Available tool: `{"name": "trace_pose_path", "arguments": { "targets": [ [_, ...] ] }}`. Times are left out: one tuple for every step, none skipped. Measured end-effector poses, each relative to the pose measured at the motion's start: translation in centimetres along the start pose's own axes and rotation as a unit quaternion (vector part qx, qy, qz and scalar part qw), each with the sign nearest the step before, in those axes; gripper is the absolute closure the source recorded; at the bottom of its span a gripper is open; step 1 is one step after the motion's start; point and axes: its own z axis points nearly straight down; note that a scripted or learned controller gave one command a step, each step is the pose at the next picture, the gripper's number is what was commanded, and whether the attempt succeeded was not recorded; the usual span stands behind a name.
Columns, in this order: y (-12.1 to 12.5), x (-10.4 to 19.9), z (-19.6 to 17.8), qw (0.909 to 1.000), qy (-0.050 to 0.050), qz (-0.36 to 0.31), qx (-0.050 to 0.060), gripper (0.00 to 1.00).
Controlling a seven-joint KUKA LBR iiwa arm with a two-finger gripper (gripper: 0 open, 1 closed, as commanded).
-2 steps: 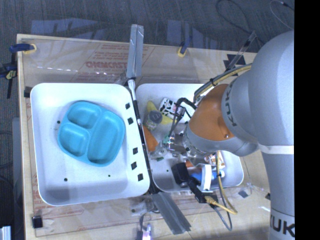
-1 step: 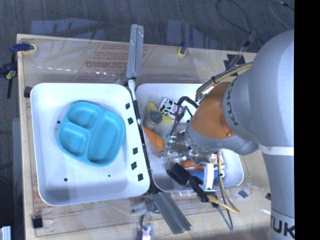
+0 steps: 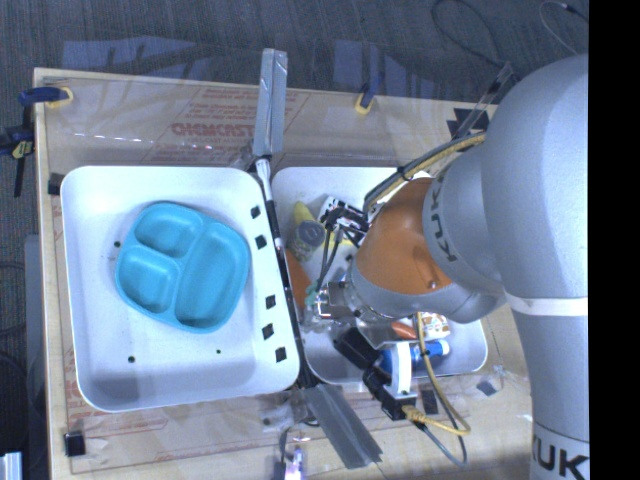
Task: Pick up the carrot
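Note:
The carrot [image 3: 295, 274] is a slim orange shape lying along the left wall of the right bin [image 3: 300, 183], partly hidden by the arm. My gripper [image 3: 320, 305] is low in that bin, just right of the carrot's near end and very close to it. The wrist and its orange band [image 3: 400, 248] cover the view from above, so I cannot tell whether anything sits in the gripper.
A yellow bottle with a grey cap [image 3: 306, 230] lies just behind the carrot. A blue-and-white item [image 3: 402, 360] and a small packet [image 3: 432, 323] lie at the right bin's front. The left bin [image 3: 90, 198] holds a blue divided plate [image 3: 183, 265].

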Motion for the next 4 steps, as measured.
{"name": "trace_pose_path", "arguments": {
  "targets": [
    [3.1,-6.7,0.0,0.9957,0.0,-0.092,0.0,1.0],
    [6.1,-0.9,0.2,0.9952,0.0,-0.098,0.004,1.0],
    [6.2,-1.9,-0.1,0.9957,-0.008,-0.092,-0.001,0.0],
    [13.2,-4.3,0.0,0.9986,0.0,-0.053,0.002,0.0]
  ]
}}
